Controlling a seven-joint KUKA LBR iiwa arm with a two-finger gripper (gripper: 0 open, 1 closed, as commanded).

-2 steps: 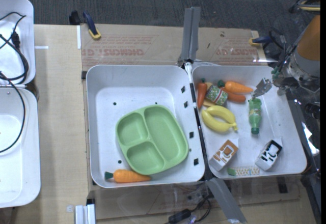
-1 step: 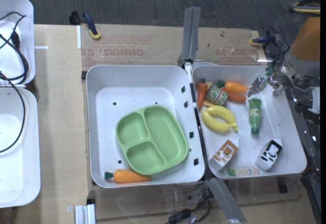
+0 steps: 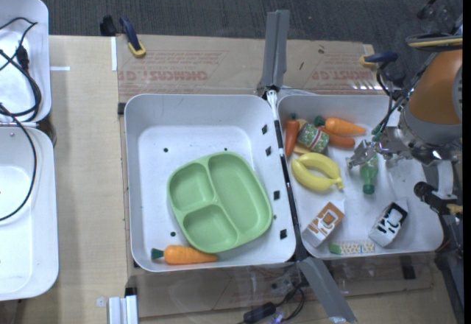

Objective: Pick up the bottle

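A small green bottle [image 3: 369, 178] lies in the right bin [image 3: 419, 241], right of the banana [image 3: 316, 171]. My gripper [image 3: 362, 156] is low over the bottle's upper end, right at its top, with the arm [image 3: 434, 105] coming in from the right. The gripper's metal parts hide the bottle's cap, and I cannot see whether the bottle is gripped.
The right bin also holds two carrots [image 3: 343, 126], a strawberry [image 3: 313, 138], a juice box [image 3: 324, 223], a black-and-white carton [image 3: 388, 224] and a flat pack [image 3: 352, 247]. In the left bin [image 3: 147, 168] are a green divided plate [image 3: 219, 201] and a carrot [image 3: 184, 255].
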